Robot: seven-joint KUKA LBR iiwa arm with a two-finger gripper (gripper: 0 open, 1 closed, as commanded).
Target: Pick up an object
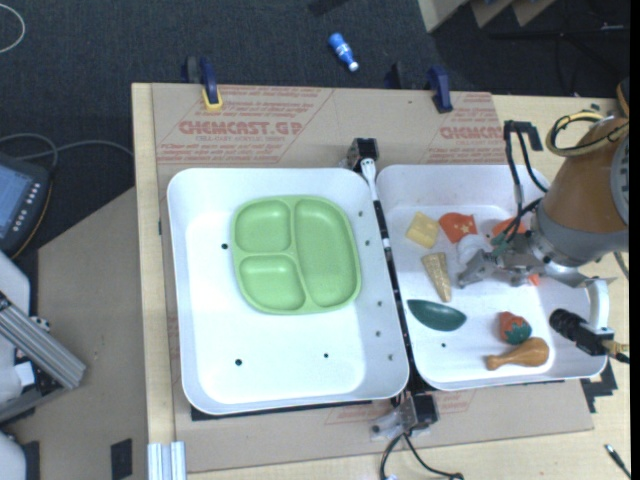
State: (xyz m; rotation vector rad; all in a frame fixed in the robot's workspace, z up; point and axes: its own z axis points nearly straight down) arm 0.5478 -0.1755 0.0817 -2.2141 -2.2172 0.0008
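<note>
Cone (437, 275) just beside gripper (470, 273).

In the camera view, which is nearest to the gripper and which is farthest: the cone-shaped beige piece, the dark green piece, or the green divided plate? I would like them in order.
Measured from the gripper in the right bin:
1. Cone-shaped beige piece, just to its left in the same bin.
2. Dark green piece, lower left, near that bin's front.
3. Green divided plate, far left, in the other bin.

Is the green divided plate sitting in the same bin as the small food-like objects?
No: the green divided plate lies in the left bin, while the small objects lie in the right bin.
</note>
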